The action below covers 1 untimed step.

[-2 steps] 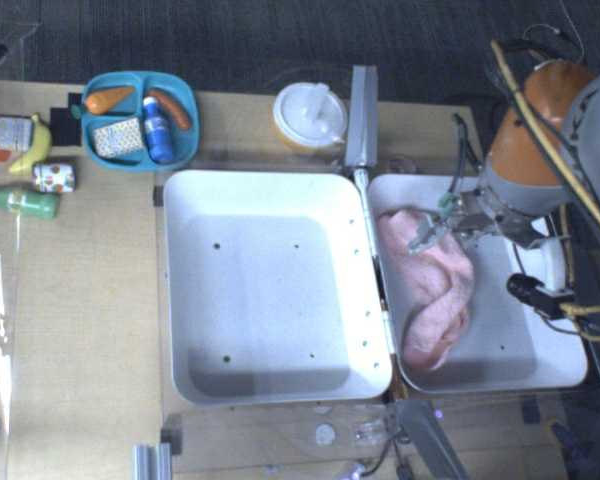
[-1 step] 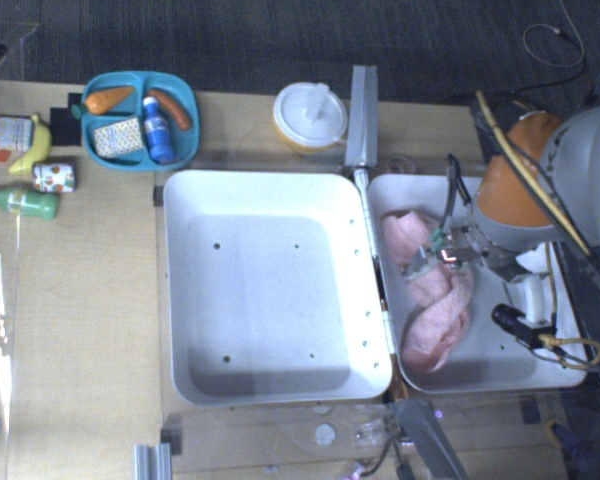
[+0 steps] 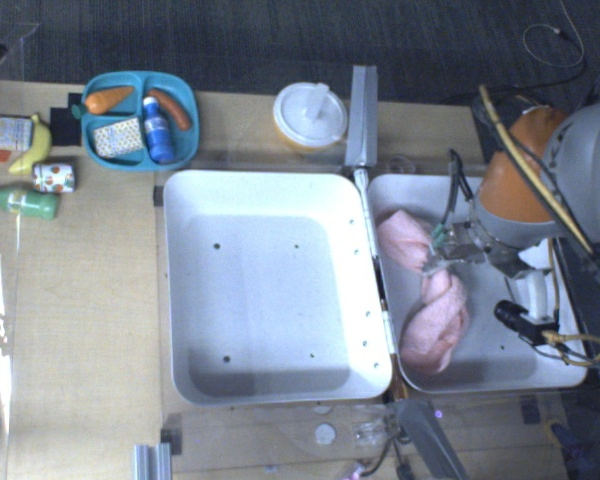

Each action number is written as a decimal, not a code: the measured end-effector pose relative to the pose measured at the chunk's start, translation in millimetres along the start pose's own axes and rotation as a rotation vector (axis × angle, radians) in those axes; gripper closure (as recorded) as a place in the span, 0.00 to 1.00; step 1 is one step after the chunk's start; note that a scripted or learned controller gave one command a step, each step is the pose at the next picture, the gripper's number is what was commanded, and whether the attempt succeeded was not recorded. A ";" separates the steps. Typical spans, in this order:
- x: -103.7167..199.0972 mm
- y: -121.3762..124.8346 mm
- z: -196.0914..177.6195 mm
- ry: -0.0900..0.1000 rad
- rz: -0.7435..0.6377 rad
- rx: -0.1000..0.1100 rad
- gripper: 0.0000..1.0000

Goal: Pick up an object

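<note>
A pink, soft, lumpy object [image 3: 427,293] lies in the right bin [image 3: 500,368], stretching from the bin's upper left down to its lower middle. My gripper [image 3: 446,251] hangs low over the middle of that pink object, reaching in from the right under the grey arm with its orange band [image 3: 515,190]. The fingertips sit right at the object's surface, and the arm's body hides how they stand.
The left bin [image 3: 270,283] lies beside the right one, parted by a metal rail [image 3: 361,118]. On the bench behind: a white lidded cup [image 3: 310,114], a blue tray of toy food [image 3: 140,120], a banana [image 3: 32,144], a can [image 3: 53,177], a green bottle [image 3: 20,201]. Black cables [image 3: 525,323] trail at the right.
</note>
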<state>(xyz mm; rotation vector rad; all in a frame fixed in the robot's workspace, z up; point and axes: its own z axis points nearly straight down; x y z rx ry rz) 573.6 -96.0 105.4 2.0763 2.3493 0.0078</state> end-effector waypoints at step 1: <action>39.6 64.3 -79.6 0.001 -0.191 0.003 1.00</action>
